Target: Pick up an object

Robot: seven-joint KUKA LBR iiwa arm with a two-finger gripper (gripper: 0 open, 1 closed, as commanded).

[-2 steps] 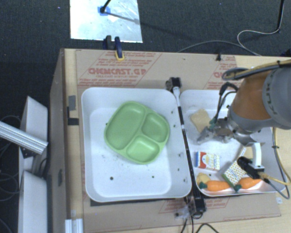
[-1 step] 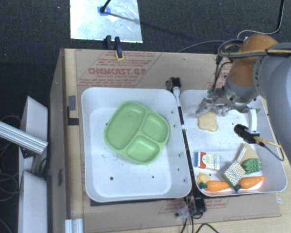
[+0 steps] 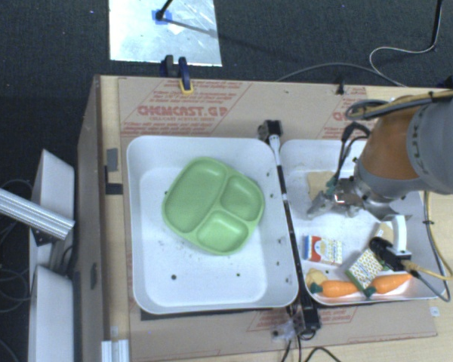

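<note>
Your gripper (image 3: 326, 202) sits low over the middle of the right bin (image 3: 302, 151), with the arm (image 3: 408, 153) reaching in from the right. From this angle you cannot tell how wide it is open, and you can see nothing gripped in it. A tan flat piece (image 3: 318, 181) lies just on its far side, close enough that you cannot tell whether the two touch.

The other objects lie nearer to you in the same bin. A small carton (image 3: 321, 249) with red, blue and orange print lies near the bin's left wall, apart from the gripper. Along the near wall you have an orange carrot (image 3: 340, 288) and, to its right, a second carrot (image 3: 392, 283). A green and yellow patterned packet (image 3: 366, 266) sits between them, just on their far side.

In the left bin (image 3: 158, 277) a green divided plate (image 3: 214, 204) lies flat, well apart from the gripper.
</note>
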